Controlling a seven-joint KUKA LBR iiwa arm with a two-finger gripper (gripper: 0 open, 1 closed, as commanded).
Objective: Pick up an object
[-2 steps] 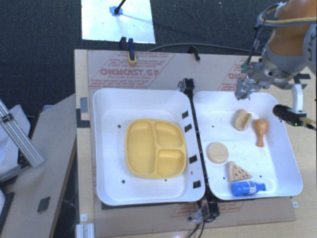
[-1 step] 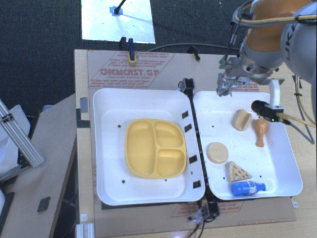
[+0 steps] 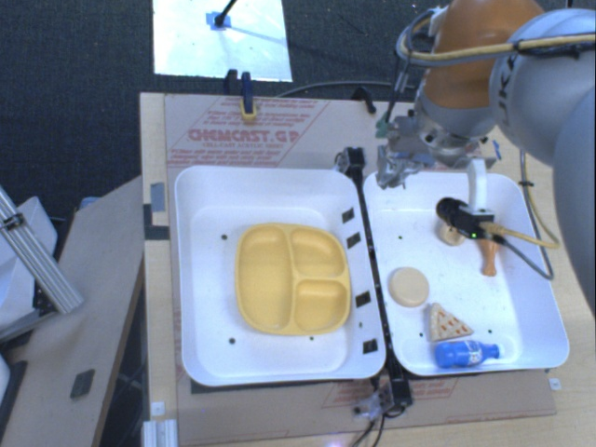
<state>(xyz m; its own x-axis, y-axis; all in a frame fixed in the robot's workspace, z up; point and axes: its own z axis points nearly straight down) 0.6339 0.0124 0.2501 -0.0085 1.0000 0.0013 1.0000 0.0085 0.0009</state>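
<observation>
Above the right bin's point(image 3: 521, 277) far left corner hangs the end effector point(image 3: 399, 177), grip state unclear; the round cookie point(image 3: 408, 287) lies directly nearward.

You see wooden counter point(image 3: 112, 250) carrying clear acrylic sheet with red lettering point(image 3: 244, 133). Blue-and-yellow clamp point(image 3: 246, 96) sits at sheet's far edge. Shiny square plate point(image 3: 219, 26) lies beyond on dark carpet point(image 3: 65, 63). Aluminium rail point(image 3: 33, 254) slants at your left.

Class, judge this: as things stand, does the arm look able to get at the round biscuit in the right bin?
Probably yes: the biscuit lies flat in open space, apart from its neighbours, with nothing over it.
</observation>
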